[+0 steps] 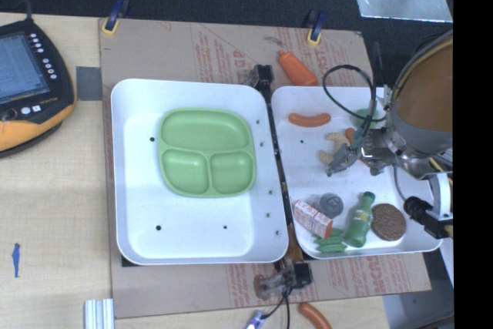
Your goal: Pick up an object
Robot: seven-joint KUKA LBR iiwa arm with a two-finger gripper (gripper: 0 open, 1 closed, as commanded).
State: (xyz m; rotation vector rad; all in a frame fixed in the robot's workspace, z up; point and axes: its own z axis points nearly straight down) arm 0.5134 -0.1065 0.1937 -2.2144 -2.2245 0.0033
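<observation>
The grey arm (422, 92), its orange band rising closest to the lens, reaches in over the right bin (308, 100) on the tabletop (54, 204). Its hand (340, 160) hangs low above the bin's middle, just below a tan scrap (336, 138). Whether the hand is spread or pressed together cannot be told, and nothing is seen held in it.

By the look of it the pick is at the approach stage, with no object lifted. The next move calls for settling squarely over one item and closing on it.

The left bin (139, 227) carries a green divided plate (208, 152). An orange-edged control pendant (27, 85) lies at far left.

The candidates crowd the right bin's near end: a brown disc (388, 221), a green bottle (359, 219), a red-and-white carton (312, 217) and a grey round tin (331, 204), packed close enough that neighbours could foul a grasp. A sausage (310, 119) lies apart near the far wall. A black cable (343, 85) loops above the bin beside the arm.
</observation>
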